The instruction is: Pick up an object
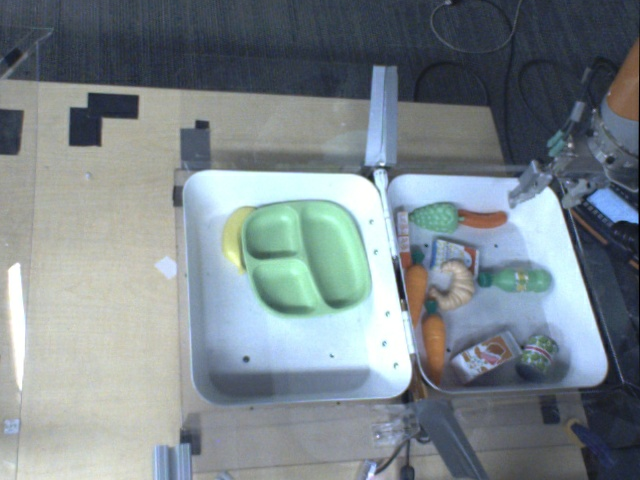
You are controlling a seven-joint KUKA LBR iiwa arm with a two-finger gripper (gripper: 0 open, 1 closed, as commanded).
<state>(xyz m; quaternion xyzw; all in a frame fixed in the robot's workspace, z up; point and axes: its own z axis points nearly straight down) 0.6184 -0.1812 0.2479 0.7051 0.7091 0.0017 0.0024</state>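
Claw sits at the right bin's far right corner, can't tell its state; I'd go for the green bottle lying clear mid-bin, drop straight down and close across its narrow width.

Grey metal arm at frame's right edge, orange band across upper part. Wrist end cluttered: pale grey brackets, dark fittings, small teal-blue patch. Light grey, blocky gripper juts from wrist. Fine detail, screws, markings too small to make out.
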